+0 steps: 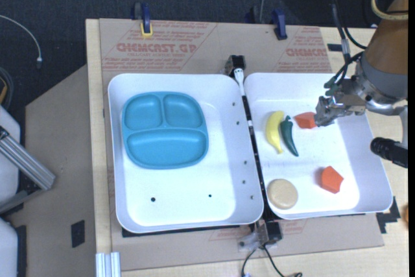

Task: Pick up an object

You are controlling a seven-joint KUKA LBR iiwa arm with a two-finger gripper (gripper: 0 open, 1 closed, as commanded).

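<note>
- Gripper point(322, 115) sits low over the right bin point(363, 204), at its upper middle; finger state cannot be determined from this angle.
- Red-orange block point(305, 120), small and flat-faced, lies on the bin floor touching or just beside the gripper tip; whether it is gripped cannot be told.
- Second red-orange block point(331, 179), chunkier, lies nearer the front right, well apart.
- Yellow banana point(275, 132) and dark green pepper point(288, 136) lie side by side, touching.
- Tan round disc point(283, 193) lies at front left.
- Left bin point(123, 204) holds 1 blue divided plate point(166, 130) with 3 compartments.
</note>
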